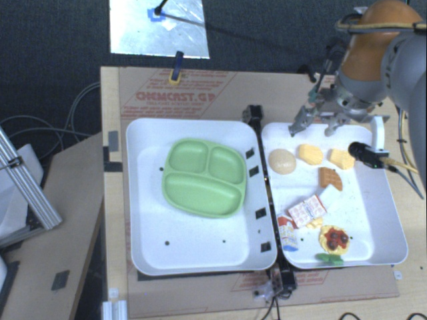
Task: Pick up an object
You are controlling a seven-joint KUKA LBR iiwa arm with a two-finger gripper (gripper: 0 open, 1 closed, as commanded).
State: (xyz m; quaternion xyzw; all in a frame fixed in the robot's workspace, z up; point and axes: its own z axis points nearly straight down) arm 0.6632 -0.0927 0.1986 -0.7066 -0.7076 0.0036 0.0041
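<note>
My gripper (313, 127) hangs over the back edge of the right bin (380, 205), its two fingers spread apart with nothing between them. Just below it lie a yellow block (310, 154) and a second yellow piece (342, 159). A pale round bun (281, 161) sits to their left. An orange-brown piece (329, 178) lies toward the bin's middle. Nearer the front are a red-and-white packet (307, 211) and a small pizza-like toy (334, 239).
The left bin (147, 245) holds a green divided plate (204, 177). A black clip divider (257, 172) runs between the bins. The arm's grey and orange wrist (373, 52) fills the upper right. A black part (363, 153) juts over the right bin.
</note>
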